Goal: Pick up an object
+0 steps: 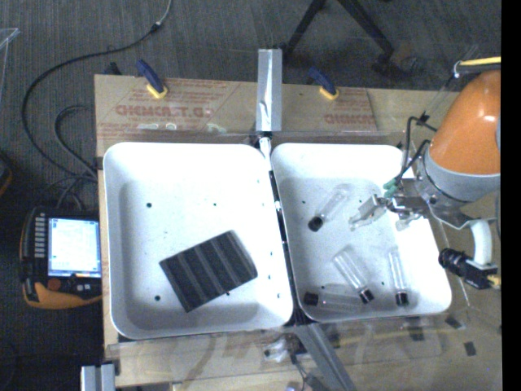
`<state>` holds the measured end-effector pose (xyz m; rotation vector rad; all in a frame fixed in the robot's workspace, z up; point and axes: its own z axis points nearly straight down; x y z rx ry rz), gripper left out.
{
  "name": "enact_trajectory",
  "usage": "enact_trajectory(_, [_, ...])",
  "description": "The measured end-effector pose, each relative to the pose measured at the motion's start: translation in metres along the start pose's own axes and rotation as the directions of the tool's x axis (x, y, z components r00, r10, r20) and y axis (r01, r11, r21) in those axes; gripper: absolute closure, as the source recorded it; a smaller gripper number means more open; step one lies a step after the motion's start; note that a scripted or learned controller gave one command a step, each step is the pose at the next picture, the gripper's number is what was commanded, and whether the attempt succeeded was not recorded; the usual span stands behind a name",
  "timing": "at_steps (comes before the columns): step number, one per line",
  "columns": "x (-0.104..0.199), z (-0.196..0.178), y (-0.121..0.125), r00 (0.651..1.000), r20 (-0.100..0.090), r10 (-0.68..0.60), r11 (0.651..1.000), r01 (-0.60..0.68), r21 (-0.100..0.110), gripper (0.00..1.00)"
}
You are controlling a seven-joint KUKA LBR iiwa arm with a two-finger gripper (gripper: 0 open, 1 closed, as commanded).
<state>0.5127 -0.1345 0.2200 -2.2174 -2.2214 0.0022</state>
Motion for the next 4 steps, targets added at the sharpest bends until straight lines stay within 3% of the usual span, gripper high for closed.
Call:
enact_trajectory(1, [0.023, 0.123, 0.064, 1.000, 0.001, 0.030, 1.000, -0.030, -0.001, 0.00])
enact_trajectory(2, [0.039, 0.129, 0.110, 1.000, 0.005, -0.027, 1.000, 0.027, -0.014, 0.00])
enact_trajectory(3, [0.039, 0.118, 0.111, 1.000, 0.004, -0.026, 0.999, 0.026, -0.018, 1.00])
enact_trajectory(4, [0.067, -0.003, 0.156, 0.997, 0.004, -0.078, 0.997, 0.078, -0.003, 1.00])
